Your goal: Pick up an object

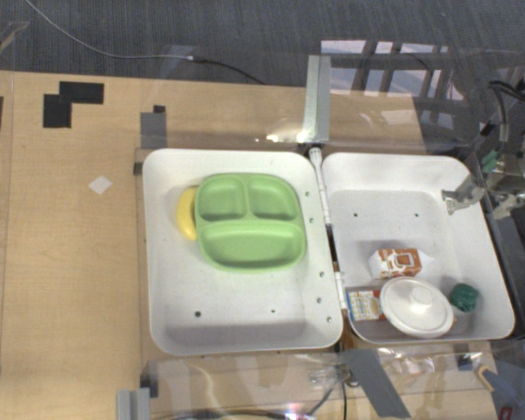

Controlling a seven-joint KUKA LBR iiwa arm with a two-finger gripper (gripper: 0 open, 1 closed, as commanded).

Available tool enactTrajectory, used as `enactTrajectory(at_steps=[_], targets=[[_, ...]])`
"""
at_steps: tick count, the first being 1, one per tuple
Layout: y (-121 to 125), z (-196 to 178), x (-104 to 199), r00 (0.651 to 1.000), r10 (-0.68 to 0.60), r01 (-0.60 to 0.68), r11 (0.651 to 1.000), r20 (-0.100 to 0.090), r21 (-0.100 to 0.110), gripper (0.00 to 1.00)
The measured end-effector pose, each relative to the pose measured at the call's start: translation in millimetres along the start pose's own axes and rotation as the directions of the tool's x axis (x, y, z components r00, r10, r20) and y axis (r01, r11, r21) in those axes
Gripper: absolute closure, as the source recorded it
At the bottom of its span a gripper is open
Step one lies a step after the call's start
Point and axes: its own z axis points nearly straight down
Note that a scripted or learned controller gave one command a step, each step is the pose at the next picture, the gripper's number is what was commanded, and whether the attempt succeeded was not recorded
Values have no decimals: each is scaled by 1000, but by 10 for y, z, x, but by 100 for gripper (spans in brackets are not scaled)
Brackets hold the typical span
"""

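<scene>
The right bin [394,191] holds a small orange and white carton [395,261], a round white bowl [416,306], a small colourful packet [361,304] and a dark green object [464,297], all near its front. In the left bin [236,322] a green divided plate [248,220] lies over a yellow banana-like object [185,213]. My gripper [474,191] hangs at the right bin's far right rim, well behind the objects and apart from them. Nothing shows between its fingers.
A metal divider post [318,103] stands behind the seam between the two bins. Dark framework and cables [499,103] crowd the back right corner. Wooden bench [61,261] stretches to the left of the bins.
</scene>
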Motion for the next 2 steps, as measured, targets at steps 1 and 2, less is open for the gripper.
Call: enactTrajectory(at_steps=[1,2], targets=[[-610,518,81,998,65,-65,998,0,3,0],[337,445,215,986,-169,169,986,1,-2,0]])
